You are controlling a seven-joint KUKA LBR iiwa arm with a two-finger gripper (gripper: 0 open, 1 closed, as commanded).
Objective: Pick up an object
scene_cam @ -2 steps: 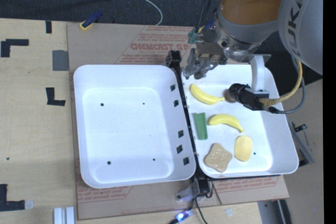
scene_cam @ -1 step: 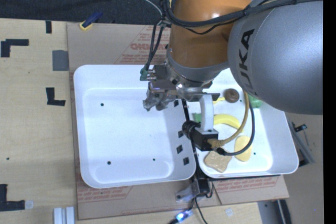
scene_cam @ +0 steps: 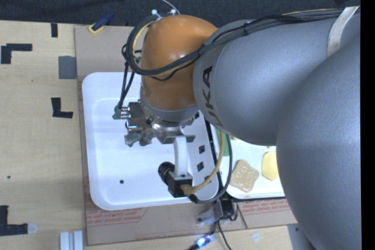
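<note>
My gripper (scene_cam: 139,136) hangs over the middle of the left white bin (scene_cam: 102,126), under the orange band of the arm. I see nothing between it and the bin floor. In the right bin (scene_cam: 258,191), mostly hidden by the arm, lie a tan, waffle-like piece (scene_cam: 244,175) and a yellow object (scene_cam: 269,165) just to its right. A thin green edge (scene_cam: 223,146) shows beside the arm.
The grey arm covers most of the right bin and the right half of the view. A tiny dark speck (scene_cam: 121,181) sits on the left bin floor near its front. Both bins rest on brown cardboard (scene_cam: 82,55) on the bench.
</note>
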